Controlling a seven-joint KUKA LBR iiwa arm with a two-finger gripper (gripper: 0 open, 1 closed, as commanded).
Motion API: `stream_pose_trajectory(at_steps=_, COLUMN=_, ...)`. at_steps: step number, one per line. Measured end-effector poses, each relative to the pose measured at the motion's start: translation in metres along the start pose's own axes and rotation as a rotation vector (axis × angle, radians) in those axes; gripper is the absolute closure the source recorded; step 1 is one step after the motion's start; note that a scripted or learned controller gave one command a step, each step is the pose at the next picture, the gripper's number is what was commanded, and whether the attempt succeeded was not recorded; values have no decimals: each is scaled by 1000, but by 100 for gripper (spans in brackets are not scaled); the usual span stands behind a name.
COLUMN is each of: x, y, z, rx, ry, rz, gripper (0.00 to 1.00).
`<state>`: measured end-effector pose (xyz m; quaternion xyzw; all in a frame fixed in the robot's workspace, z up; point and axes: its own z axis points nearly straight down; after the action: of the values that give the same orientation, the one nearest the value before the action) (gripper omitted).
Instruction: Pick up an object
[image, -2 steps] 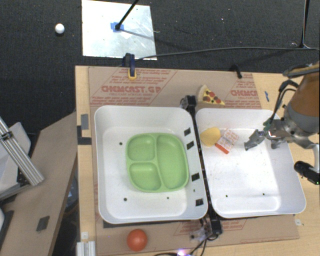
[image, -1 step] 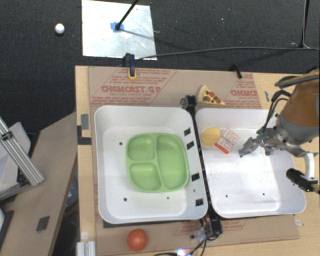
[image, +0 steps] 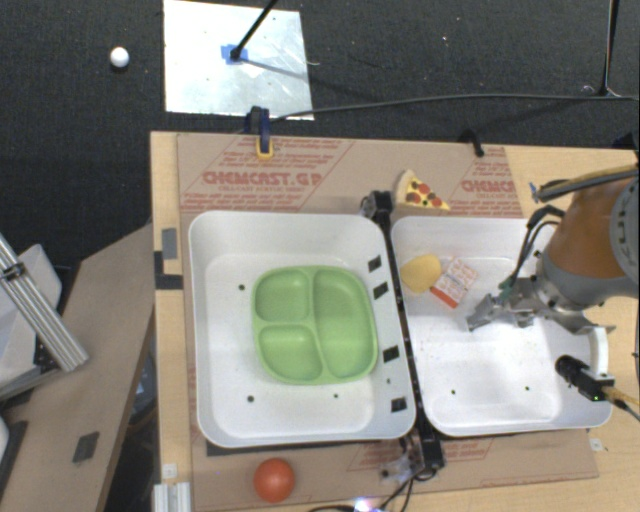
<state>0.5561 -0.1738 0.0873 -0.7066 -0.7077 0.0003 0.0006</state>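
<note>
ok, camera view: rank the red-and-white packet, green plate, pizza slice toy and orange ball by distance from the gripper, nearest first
From the gripper in the right bin:
1. Red-and-white packet, same bin, just up and left of it.
2. Pizza slice toy, on the board beyond the bins.
3. Green plate, in the left bin.
4. Orange ball, on the front edge, far left.

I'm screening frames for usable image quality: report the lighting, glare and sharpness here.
Camera view: even, soft overhead light, faint shadows; the white bins are bright and nearly washed out; the foil-like sheet at top shows glare; the gripper looks soft and slightly blurred; the green tray reads clearly.
</note>
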Motion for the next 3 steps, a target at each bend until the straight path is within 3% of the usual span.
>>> stream_pose_trajectory(at_steps=1, x=0, y=1, z=-13, rx=-4, ry=-1, rz=-1, gripper=100)
stream_pose_trajectory(at_steps=2, x=2, y=-7, z=-70, rx=-4, ry=-1, rz=-2, gripper=100)
stream_pose_trajectory(at_steps=3, x=3, y=4, z=-121, rx=-6, ry=-2, rz=-3, gripper=100)
